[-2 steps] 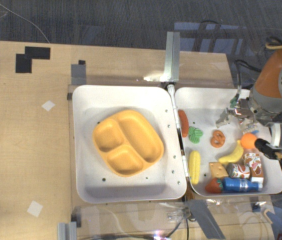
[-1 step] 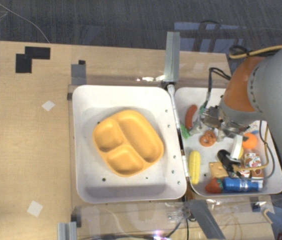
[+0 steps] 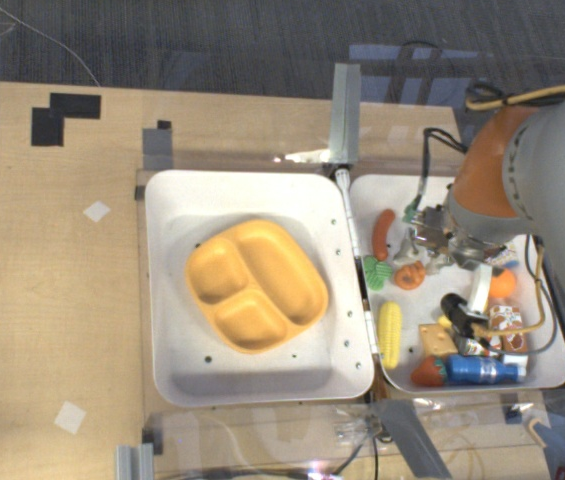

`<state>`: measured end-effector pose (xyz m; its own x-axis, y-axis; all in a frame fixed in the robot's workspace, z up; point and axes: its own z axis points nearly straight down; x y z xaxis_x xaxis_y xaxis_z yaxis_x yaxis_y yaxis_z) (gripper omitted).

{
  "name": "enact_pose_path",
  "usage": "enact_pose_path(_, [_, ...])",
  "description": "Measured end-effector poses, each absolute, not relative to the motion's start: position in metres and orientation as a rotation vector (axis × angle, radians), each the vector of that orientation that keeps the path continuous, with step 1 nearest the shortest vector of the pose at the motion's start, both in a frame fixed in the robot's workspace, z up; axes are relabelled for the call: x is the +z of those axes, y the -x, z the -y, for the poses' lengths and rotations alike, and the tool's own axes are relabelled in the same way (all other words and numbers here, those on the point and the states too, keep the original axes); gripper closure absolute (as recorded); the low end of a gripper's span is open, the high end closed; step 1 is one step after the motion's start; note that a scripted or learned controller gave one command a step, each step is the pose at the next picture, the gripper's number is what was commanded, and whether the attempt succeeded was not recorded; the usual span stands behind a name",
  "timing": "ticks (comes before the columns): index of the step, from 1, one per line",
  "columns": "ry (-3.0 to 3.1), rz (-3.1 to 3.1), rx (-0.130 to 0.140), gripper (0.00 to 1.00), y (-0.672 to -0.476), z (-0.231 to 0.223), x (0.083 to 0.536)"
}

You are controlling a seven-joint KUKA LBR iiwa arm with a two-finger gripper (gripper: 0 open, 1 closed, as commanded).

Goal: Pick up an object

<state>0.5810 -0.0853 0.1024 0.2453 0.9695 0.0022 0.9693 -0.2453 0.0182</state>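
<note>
My gripper (image 3: 425, 246) is low in the right bin (image 3: 362, 196), near its middle, on the grey arm with the orange band (image 3: 484, 173). Just below it lies a small orange ring-shaped toy (image 3: 409, 276). A red sausage (image 3: 383, 231) lies to its left, and a green toy (image 3: 375, 273) sits by the bin's left wall. Nothing shows as held in the gripper. Parts of the bin's back right are hidden by the arm.
The right bin also holds a yellow corn cob (image 3: 389, 331), a blue bottle (image 3: 482, 371), a red piece (image 3: 427, 372), a tan cracker (image 3: 438, 340), an orange ball (image 3: 503, 285) and a small carton (image 3: 507, 319). A yellow divided plate (image 3: 255, 283) lies in the left bin (image 3: 167, 368).
</note>
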Motion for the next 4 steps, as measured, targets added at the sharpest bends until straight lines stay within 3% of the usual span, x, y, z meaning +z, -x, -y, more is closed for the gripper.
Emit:
enact_pose_path(1, [-2.459,-1.931,0.023,1.0,-0.582,0.085,0.113])
enact_pose_path(2, [-2.736,-1.545,0.005,1.0,-0.518,-0.005,0.185])
enact_pose_path(3, [-2.266,-2.165,0.014,1.0,-0.497,0.021,0.346])
enact_pose_path(4, [-2.091,-2.342,0.0,1.0,-0.488,0.057,0.267])
